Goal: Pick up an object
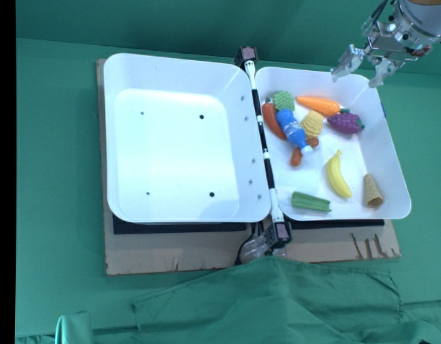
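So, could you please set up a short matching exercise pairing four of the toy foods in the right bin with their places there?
Things:
1. yellow plastic banana
2. green plastic cucumber
3. purple plastic grape bunch
4. tan plastic ice-cream cone

Places:
A. near the front edge, left of centre
B. front right corner
C. near the far right, beside the orange carrot
D. middle right, between cucumber and grapes

Pairs: 1-D, 2-A, 3-C, 4-B
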